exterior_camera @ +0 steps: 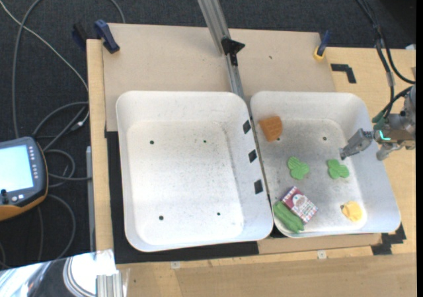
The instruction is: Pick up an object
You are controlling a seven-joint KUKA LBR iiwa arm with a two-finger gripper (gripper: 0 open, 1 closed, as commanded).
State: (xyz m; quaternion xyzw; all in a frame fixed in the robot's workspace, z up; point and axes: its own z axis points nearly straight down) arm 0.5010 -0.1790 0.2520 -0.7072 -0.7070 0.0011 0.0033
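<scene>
Reaching in over the right rim of the right bin, the claw hangs above the bin floor with a dark finger pointing left and down; whether it is parted or closed cannot be told, and nothing is seen held in it. Just below its tip lies a green piece, with open white floor around it. Farther left sits a second green piece, and above that an orange block close to the bin's left wall. Near the front rim lie a yellow piece and a red-and-white packet touching a green oblong. Beside it, the left bin shares the bench.
</scene>
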